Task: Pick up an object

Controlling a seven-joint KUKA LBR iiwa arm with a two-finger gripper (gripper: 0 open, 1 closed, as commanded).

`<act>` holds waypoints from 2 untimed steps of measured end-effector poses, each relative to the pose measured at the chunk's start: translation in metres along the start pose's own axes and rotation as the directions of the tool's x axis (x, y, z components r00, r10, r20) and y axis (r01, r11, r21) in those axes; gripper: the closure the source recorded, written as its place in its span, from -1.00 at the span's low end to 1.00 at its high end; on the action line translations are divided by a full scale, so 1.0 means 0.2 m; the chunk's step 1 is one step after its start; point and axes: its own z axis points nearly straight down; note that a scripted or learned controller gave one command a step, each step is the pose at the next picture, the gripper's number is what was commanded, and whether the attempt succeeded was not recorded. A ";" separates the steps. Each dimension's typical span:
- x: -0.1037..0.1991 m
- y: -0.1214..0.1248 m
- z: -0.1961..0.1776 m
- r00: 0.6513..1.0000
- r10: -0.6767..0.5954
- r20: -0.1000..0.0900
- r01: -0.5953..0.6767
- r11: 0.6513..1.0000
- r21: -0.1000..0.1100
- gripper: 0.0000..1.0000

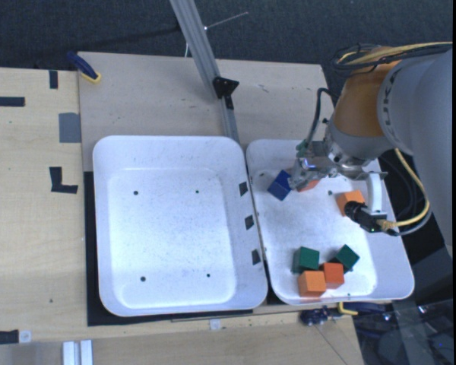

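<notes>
My gripper (310, 175) is low in the right bin (395, 284), near its back left corner, with a blue block (280, 185) just beside it on the left and something small and red (307, 185) right under it; I can't tell how wide it stands or whether it has hold of anything. I judge this the grasp step, nothing lifted clear yet. Next move calls for closing squarely on one piece, then a straight lift; spare blocks, two green (307, 258), two orange (313, 282), sit clustered at the bin's front, another orange (350, 200) by my wrist.

Even overhead light, soft shadows, bright glare-free bins (175, 147), slightly soft focus.
</notes>
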 end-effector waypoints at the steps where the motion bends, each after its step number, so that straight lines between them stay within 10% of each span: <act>1: 0.01 0.00 -0.21 1.000 -0.001 0.000 0.001 1.000 0.000 1.00; 2: 0.01 0.00 -0.39 1.000 -0.001 0.000 0.001 1.000 0.000 1.00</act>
